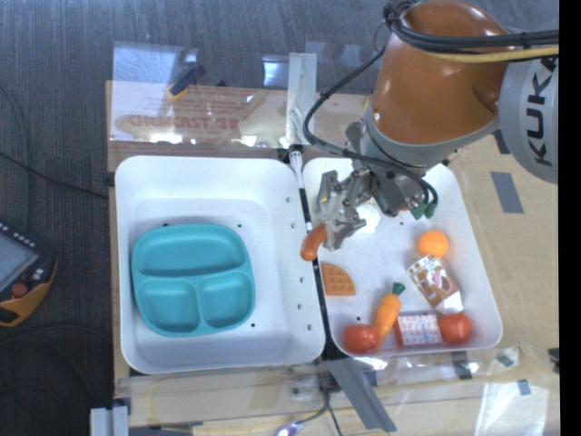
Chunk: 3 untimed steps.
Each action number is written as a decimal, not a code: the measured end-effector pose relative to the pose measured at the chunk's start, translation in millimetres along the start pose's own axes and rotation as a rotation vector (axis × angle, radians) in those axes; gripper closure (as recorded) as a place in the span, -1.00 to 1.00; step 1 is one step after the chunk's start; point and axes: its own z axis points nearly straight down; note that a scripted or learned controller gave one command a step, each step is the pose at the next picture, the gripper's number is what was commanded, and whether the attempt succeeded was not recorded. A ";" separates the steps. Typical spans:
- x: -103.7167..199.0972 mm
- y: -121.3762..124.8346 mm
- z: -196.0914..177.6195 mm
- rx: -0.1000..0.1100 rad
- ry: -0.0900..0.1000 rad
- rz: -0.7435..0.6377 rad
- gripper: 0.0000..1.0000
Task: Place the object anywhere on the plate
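Claw point(331, 218) seemingly touching sausage point(312, 242), right bin point(477, 243).

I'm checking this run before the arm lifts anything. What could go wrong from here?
1. The sausage lies tight against the wall between the bins, so the gripper may hit that wall or catch only the sausage's end and drop it.
2. The waffle lies just below the sausage and could get nudged.
3. The blue plate sits in the other bin, so a weak hold could let go while crossing the wall.

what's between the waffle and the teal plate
In the camera view, the two bins' adjoining walls lie between the waffle and the teal plate; otherwise bare white bin floor.
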 end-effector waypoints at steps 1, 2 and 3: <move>4.9 71.6 58.2 -0.001 0.000 -0.223 1.00; -14.9 52.9 -44.1 -0.001 -0.002 -0.467 1.00; -8.5 102.9 59.1 -0.002 0.000 -0.801 1.00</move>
